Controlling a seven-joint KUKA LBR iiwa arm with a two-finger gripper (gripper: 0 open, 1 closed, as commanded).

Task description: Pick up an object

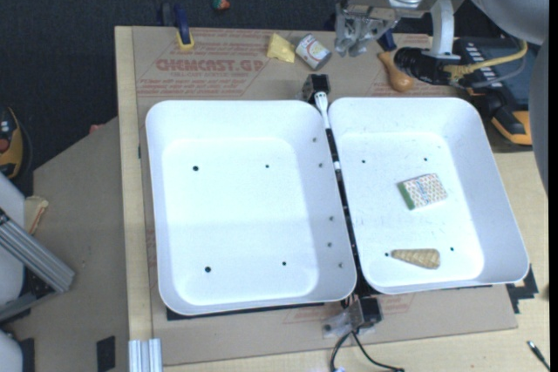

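- Far left, off the counter (87, 213): grey metal rail (30, 253) at the lower-left corner; not part of the job.
- Back strip of the counter, left to right: blue-and-yellow bit (182, 26), red printing on the cardboard (209, 64) reading approx. "CHEMCAST G.P" (last letters unsure), yellow wedge (281, 49), small white box (311, 50), tan wooden piece (397, 74).
- Left bin (174, 126): white w/ a few dark dots on the floor, nothing to pick there.
- Right bin (471, 122): holds both candidates. Patterned block (423, 191), green edge on its left side, sits mid-bin, long axis running lower-left to upper-right. Tan cone (416, 257) lies nearer the front wall, long axis approx. left-right, tip pointing left. The two are apart, not touching.
- Gripper (359, 37): hangs above the back strip, behind the bins, roughly over the seam between them. Fingers look a little apart w/ nothing between them, though they're small and dark against clutter, so not certain.
- Key relation: both things lie toward the front and to the right of the gripper; the block is the nearer, the cone further forward.
- Judgement: pick not yet begun. Next move needs travel forward over the right bin, descent, and the fingers closing across the block's short side rather than along its length.
- No readable writing on the block or cone.
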